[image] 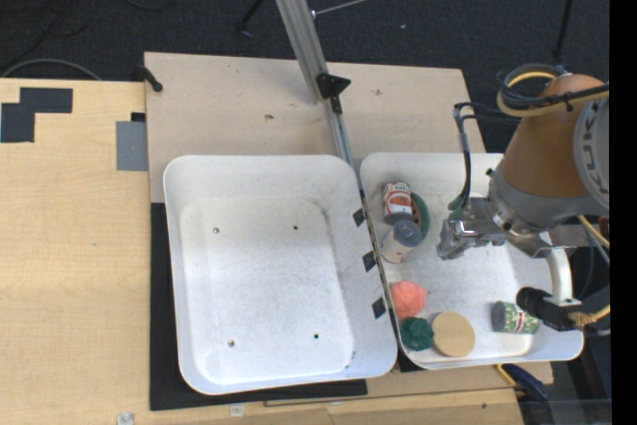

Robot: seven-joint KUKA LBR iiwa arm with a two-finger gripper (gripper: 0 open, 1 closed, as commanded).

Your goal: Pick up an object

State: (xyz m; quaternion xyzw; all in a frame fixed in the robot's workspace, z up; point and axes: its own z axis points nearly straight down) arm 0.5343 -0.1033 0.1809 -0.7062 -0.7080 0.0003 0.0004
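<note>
Grey gripper (456, 239), finger state I cannot tell, hangs at centre right over bare bin floor (478, 289), so descending here risks missing the red-labelled can (398, 202).

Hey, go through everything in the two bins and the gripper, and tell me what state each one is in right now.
Left white bin: bare floor showing.
Right white bin: holds all the objects.
Red-labelled can: lying on its side.
Grey-capped bottle: lying down, touching the can.
Pink ball: resting against the divider.
Dark green ball: beside the tan disc.
Tan round disc: lying flat.
Small green-patterned cup: on its side.
Gripper: above the bin floor, grasping nothing visible.
</note>
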